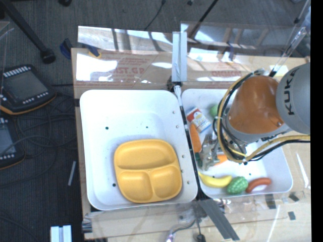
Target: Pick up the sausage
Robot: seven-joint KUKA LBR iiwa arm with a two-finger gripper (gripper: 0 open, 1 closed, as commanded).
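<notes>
The sausage (258, 184) lies near the right bin's (287, 178) front edge, long axis roughly along that edge, beside the green vegetable (237, 185). The gripper (209, 153) hangs over the bin's left side.

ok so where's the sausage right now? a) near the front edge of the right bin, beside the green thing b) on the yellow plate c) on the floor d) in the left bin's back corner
a: the sausage lies in the right bin near its front edge, next to the green item, with the banana further left.
</notes>
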